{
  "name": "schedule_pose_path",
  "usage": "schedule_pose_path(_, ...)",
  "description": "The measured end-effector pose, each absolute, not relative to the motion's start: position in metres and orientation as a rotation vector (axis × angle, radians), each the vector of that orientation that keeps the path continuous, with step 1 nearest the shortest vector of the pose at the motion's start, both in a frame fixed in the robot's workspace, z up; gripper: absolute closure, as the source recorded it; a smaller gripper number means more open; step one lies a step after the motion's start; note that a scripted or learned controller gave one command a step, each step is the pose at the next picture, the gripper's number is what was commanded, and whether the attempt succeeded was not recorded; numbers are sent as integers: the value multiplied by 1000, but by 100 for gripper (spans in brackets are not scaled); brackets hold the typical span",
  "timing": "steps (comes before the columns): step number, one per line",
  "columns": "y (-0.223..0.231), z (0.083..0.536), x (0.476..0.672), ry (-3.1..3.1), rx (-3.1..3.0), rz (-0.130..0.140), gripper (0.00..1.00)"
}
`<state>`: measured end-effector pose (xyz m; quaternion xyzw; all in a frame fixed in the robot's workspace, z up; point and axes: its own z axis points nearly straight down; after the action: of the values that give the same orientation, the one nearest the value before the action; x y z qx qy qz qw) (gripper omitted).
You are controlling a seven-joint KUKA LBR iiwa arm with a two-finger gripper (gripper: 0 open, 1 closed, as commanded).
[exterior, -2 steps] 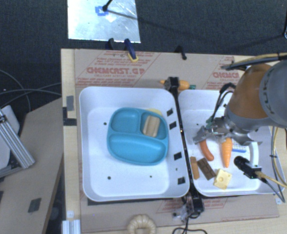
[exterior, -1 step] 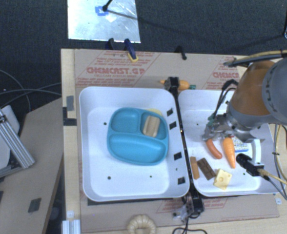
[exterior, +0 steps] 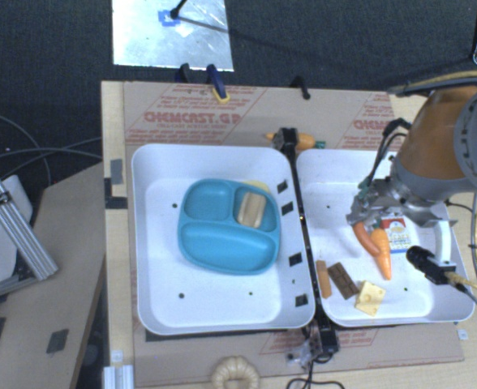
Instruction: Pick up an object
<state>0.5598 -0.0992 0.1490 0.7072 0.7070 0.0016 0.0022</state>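
Pincer (exterior: 367, 215) over orange carrot (exterior: 376, 247) (right bin (exterior: 329, 186)), touching

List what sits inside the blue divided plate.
One tan bread-like piece lies in the upper right compartment of the blue divided plate. The other compartments show bare blue. Whatever lies beneath the piece is covered.

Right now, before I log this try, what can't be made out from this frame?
- Tool: the wrist above hides its fingers, so open or shut is unclear.
- Carrot: top end tucked under the tool; contact unclear.
- Small card: print too small to read.
- Tan item in the blue tray: blurred.
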Motion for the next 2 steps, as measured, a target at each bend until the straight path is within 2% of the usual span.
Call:
schedule_pose_path(1, -103, 213, 560, 2221, 2213, 8, 100)
schedule_pose_path(2, -103, 225, 561, 2224, 2215, 4, 100)
